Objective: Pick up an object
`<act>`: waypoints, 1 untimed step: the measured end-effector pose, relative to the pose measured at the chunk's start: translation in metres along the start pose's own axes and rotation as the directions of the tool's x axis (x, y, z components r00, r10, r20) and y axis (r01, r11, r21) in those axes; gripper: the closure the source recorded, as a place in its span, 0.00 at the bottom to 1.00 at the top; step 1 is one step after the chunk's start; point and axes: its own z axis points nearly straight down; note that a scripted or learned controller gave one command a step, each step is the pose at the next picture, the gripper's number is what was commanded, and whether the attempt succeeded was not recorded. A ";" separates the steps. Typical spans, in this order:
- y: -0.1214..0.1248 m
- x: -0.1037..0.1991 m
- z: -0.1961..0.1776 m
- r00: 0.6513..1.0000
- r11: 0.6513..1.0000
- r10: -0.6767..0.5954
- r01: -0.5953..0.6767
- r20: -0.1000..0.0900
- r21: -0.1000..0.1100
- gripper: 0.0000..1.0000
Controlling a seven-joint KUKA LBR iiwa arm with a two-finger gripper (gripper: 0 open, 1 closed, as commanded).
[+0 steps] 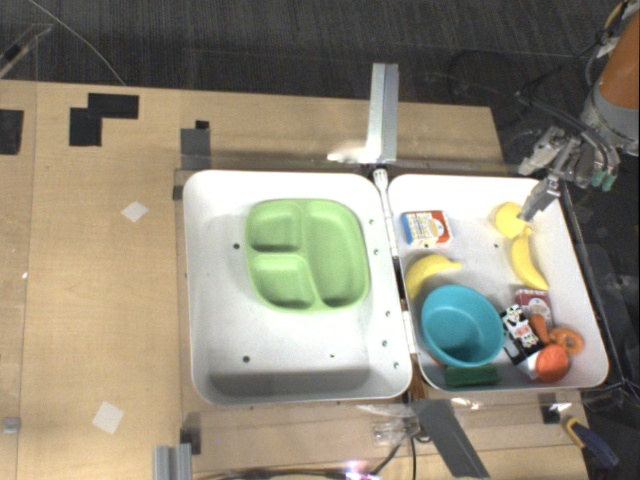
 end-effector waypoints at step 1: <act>-0.003 0.005 0.121 0.985 0.985 0.171 -0.171 -0.004 0.003 0.00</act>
